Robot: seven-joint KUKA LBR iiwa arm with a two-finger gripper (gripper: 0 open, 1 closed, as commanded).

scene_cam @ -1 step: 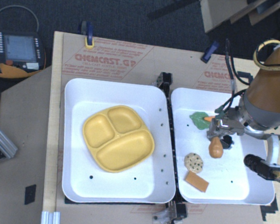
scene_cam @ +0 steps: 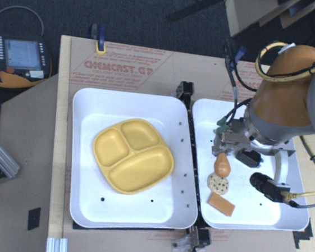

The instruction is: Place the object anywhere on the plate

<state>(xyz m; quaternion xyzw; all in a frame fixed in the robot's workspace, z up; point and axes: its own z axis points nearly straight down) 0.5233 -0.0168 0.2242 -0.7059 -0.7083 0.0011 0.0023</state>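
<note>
A yellow plate [scene_cam: 133, 155] with three compartments lies in the left bin [scene_cam: 80, 159]. In the right bin [scene_cam: 260, 216] a tan egg-shaped object [scene_cam: 222, 166] sits near the left wall. My gripper [scene_cam: 221, 148] hangs directly over its far end, touching it or nearly so. Just in front of the egg lies a round speckled cookie [scene_cam: 217, 184]. An orange block [scene_cam: 221, 204] lies in front of the cookie. The arm hides the back part of the right bin.
The two bins meet at a black divider edge [scene_cam: 192, 166]. A black clamp [scene_cam: 184, 89] stands at the far end between them. A yellow clip [scene_cam: 100, 46] sits at the bench's back edge. A pendant [scene_cam: 19, 56] lies off the bench at far left.
</note>
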